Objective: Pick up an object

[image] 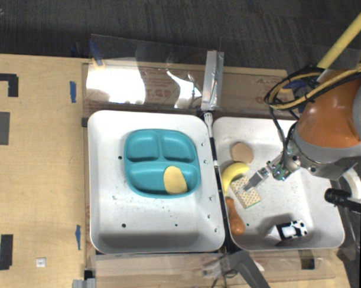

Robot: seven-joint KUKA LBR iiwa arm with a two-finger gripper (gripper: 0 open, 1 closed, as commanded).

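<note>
My gripper (250,182) reaches down into the right bin (320,198) from the right, its tip over a tan checkered piece (248,196) and against a yellow banana-shaped object (232,173). A round tan object (242,152) lies just behind them. An orange-red carrot-like object (234,218) lies along the bin's left wall. A small black and white object (291,230) sits near the front edge.
The left bin (107,214) holds a teal divided plate (144,154) with a yellow oval object (175,180) in its front right compartment. A metal post (211,79) stands behind the bins. Yellow and black cables (301,85) loop at the back right.
</note>
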